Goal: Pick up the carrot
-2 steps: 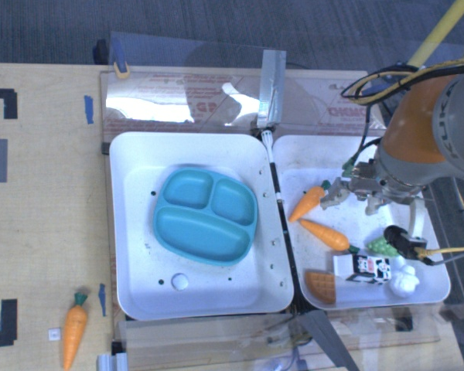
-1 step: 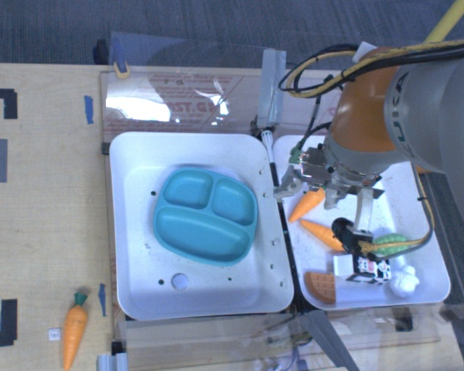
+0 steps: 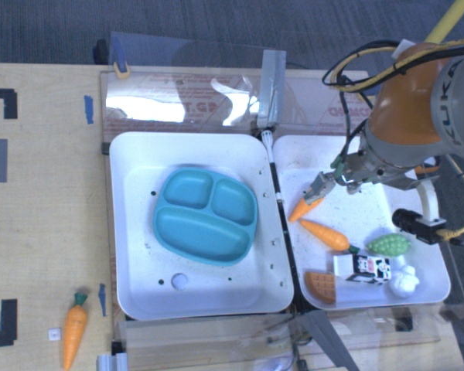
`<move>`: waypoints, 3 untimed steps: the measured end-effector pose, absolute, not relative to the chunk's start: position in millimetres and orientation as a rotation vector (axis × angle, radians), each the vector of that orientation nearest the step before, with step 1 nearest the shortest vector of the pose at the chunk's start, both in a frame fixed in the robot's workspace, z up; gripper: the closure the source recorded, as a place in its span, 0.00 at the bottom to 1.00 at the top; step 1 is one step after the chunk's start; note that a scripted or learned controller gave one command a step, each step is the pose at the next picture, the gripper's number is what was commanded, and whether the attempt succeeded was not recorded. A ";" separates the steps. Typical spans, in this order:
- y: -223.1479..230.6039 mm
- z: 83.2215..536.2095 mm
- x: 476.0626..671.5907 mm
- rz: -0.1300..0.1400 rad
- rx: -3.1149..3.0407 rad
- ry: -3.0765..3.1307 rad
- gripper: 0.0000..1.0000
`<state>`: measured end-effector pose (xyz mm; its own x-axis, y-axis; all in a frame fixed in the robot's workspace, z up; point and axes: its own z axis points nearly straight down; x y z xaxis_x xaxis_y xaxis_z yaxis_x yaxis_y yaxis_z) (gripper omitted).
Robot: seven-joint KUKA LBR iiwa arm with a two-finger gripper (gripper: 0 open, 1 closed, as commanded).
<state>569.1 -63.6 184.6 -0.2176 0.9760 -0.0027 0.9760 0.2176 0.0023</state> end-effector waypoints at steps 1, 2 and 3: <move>-107.5 88.5 564.4 0.004 1.949 2.457 0.00; -100.1 87.3 529.1 0.006 2.077 2.352 0.00; -99.6 87.4 481.0 0.006 2.007 2.411 0.00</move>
<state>481.0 -99.6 87.4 -0.1810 0.9835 -0.0011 0.9835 0.1810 0.0058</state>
